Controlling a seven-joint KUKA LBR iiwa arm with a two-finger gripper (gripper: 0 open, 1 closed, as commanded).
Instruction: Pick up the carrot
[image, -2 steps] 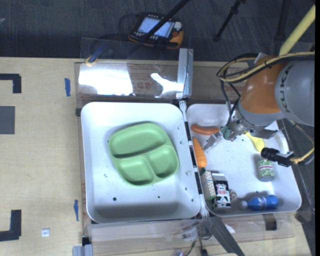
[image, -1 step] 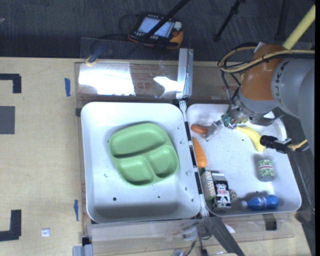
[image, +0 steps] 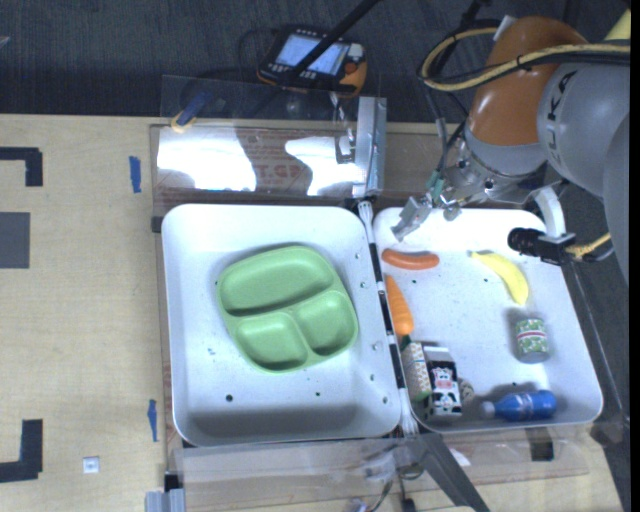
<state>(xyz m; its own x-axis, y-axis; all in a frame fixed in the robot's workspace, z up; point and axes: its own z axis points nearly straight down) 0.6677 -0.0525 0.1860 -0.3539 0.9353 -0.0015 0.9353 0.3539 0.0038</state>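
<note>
The carrot (image: 399, 306) is orange and tapered. It lies lengthwise against the left wall of the right bin (image: 580, 350), with its green end toward the front. My gripper (image: 427, 212) hangs over the bin's back left corner, beyond the carrot and apart from it. Its fingers (image: 407, 220) are spread with nothing between them. An orange-red sausage (image: 411, 260) lies crosswise between the gripper and the carrot's tip.
The right bin also holds a banana (image: 505, 275), a small can (image: 532, 337), a blue bottle (image: 522, 405) and a small carton (image: 440, 382) just in front of the carrot. A green divided plate (image: 287, 306) sits in the left bin (image: 190, 300).
</note>
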